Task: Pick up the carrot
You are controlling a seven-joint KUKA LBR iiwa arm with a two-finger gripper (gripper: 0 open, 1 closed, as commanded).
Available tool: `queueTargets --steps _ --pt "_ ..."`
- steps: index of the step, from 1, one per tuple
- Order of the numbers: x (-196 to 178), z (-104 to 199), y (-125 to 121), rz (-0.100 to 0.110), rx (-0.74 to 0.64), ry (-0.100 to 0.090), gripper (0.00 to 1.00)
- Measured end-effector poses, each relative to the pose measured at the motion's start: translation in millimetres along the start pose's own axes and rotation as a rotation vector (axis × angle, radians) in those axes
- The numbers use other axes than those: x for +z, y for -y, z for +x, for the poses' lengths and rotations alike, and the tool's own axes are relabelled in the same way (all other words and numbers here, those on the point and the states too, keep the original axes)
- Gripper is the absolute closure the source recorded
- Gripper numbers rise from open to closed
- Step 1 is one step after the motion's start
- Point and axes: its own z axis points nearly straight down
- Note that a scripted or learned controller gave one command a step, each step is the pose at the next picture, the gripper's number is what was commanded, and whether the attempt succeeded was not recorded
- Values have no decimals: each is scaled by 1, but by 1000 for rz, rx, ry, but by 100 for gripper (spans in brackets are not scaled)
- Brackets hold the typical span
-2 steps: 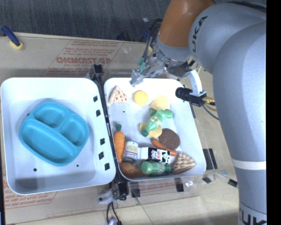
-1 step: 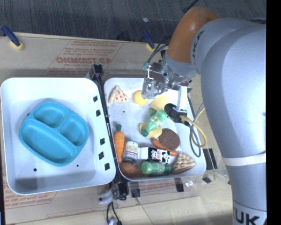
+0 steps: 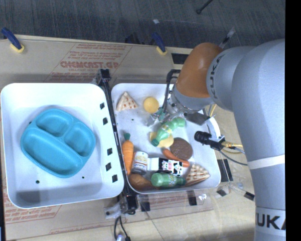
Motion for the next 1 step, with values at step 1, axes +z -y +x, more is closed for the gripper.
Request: queueTargets --steps 1 --pt "-44 56 8 -1 261 -3 100"
